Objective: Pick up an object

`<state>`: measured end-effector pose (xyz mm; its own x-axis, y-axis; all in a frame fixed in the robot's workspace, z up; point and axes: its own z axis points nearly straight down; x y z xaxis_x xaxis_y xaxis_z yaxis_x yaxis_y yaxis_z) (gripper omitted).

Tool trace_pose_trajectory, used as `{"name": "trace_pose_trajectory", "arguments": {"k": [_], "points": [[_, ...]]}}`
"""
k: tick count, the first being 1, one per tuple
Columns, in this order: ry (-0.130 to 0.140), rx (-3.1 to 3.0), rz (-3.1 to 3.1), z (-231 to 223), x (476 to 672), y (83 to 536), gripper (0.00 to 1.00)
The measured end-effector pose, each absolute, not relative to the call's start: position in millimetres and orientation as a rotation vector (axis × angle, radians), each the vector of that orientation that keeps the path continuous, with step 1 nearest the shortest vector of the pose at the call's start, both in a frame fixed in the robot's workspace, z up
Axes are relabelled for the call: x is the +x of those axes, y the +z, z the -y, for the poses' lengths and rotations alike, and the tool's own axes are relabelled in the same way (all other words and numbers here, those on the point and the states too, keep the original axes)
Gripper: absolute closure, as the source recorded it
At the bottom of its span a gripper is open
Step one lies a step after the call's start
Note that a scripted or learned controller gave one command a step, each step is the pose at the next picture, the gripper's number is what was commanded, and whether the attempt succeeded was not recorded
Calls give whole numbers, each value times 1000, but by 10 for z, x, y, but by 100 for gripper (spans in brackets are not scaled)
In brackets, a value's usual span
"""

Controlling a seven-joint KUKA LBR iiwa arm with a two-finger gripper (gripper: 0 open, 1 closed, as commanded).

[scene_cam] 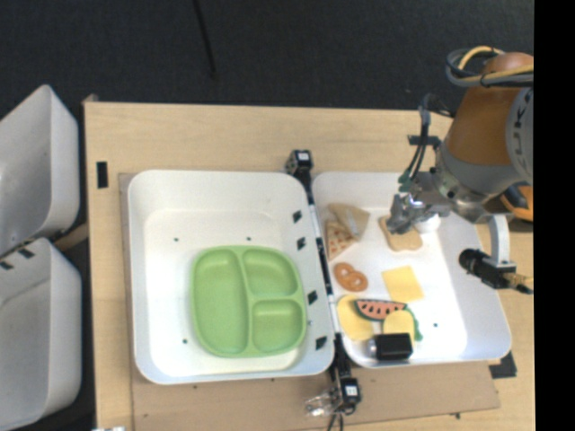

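On your left, white chairs (31, 241) stand by the wooden table (225, 133); the floor is dark. The left bin (153, 196) holds a green tray (247, 299). In the right bin (467, 321), the gripper (406, 218) touches a toast piece (402, 238); you cannot tell the fingers' state.

You could not see the gripper's (406, 215) fingers clearly; it hid part of the toast piece (402, 238).
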<state>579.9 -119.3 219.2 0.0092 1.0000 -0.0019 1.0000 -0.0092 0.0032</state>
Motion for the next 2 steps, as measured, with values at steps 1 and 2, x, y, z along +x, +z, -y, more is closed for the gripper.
{"name": "trace_pose_trajectory", "arguments": {"k": [1,2], "points": [[-2,2226,-2217,1210,5811,2395,100],[-1,2214,-2231,639,6087,2392,100]]}}
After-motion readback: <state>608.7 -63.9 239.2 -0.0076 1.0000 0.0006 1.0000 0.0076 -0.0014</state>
